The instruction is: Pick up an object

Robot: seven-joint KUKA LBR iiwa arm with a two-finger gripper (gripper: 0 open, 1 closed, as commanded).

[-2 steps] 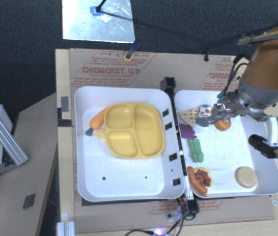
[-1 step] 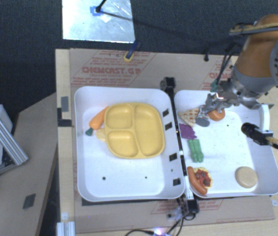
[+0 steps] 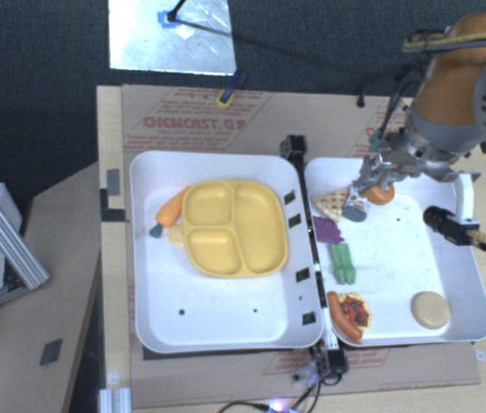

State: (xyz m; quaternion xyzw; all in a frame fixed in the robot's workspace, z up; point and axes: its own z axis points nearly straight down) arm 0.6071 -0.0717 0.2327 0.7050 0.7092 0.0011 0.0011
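Note:
My gripper (image 3: 368,185) hangs low over the back of the right bin (image 3: 475,317). An orange round piece (image 3: 382,194) lies right beside it, touching or nearly so. Just in front of the gripper sits a small grey piece with a red spot (image 3: 354,210). A tan waffle-like wedge (image 3: 331,202) lies to its left. Further forward lie a purple piece (image 3: 326,229), a green piece (image 3: 341,262), a red and orange hot dog-like piece (image 3: 351,312) and a beige round disc (image 3: 430,309). I see nothing lifted.
The left bin (image 3: 152,317) holds a yellow divided plate (image 3: 225,229) with an orange carrot (image 3: 171,206) at its left edge. A black divider (image 3: 304,231) runs between the bins. A shiny square sheet (image 3: 172,22) lies behind the bench.

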